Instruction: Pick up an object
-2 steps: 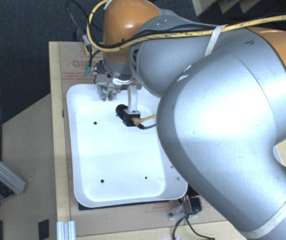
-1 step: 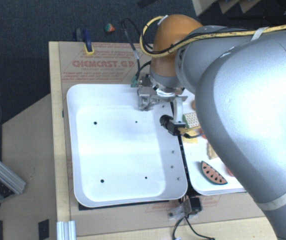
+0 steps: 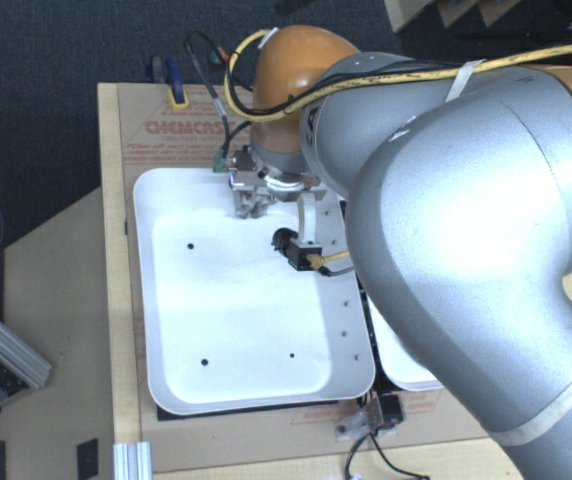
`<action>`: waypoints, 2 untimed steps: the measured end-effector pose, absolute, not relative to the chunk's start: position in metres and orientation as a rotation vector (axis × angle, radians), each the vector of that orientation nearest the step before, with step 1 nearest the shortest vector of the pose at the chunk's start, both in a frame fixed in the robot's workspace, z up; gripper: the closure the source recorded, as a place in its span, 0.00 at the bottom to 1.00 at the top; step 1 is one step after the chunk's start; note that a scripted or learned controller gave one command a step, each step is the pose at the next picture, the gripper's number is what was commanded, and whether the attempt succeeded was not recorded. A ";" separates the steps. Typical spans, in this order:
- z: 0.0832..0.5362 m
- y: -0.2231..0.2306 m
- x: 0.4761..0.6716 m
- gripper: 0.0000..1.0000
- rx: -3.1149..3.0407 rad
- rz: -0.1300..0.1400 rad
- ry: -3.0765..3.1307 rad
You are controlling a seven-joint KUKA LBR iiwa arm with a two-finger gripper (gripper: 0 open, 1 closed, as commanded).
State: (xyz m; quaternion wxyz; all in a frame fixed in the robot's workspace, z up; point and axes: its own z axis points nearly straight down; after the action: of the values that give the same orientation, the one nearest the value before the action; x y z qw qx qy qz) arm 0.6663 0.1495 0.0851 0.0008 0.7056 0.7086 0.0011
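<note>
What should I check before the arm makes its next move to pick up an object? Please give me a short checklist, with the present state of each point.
1. Gripper position: it sits over the far edge of the left bin. Ok.
2. Object between the fingers: none can be seen there. Not ok for a pick.
3. Object to pick in the left bin: its visible floor shows bare white with a few small dark dots, and no object. Not ok.
4. Right bin contents: the arm covers most of it. Cannot tell.
5. Finger opening: too small and too blocked to judge. Cannot tell.
6. Cables near the wrist: they loop above the bin, clear of the floor. Ok.
</note>
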 end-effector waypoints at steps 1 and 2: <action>0.089 0.221 0.666 1.00 2.214 0.007 2.228; 0.085 0.216 0.666 1.00 2.219 -0.002 2.224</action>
State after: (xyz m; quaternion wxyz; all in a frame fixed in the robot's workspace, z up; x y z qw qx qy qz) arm 0.6659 0.2164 0.0848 -0.0002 0.7064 0.7078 -0.0006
